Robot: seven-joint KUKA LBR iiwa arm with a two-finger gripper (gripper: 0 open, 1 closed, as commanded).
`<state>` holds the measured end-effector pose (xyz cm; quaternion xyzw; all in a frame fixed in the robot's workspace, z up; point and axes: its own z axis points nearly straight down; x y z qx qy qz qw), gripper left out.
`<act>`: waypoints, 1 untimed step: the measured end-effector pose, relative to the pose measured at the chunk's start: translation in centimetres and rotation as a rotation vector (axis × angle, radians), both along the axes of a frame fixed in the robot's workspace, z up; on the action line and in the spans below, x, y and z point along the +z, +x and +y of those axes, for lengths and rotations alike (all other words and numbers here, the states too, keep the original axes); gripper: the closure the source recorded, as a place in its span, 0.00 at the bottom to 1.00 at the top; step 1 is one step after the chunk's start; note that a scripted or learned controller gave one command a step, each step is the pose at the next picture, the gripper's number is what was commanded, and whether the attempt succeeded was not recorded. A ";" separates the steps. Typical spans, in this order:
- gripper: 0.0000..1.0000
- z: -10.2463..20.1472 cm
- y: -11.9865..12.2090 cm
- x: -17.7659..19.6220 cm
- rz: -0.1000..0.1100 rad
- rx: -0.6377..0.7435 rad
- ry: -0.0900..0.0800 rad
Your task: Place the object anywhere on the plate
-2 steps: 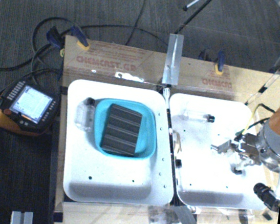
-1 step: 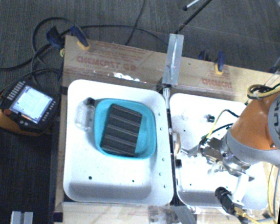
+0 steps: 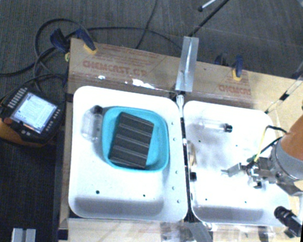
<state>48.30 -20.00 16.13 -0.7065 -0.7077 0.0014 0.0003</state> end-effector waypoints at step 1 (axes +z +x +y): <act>0.00 6.1 0.0 -3.8 -0.001 -0.124 0.000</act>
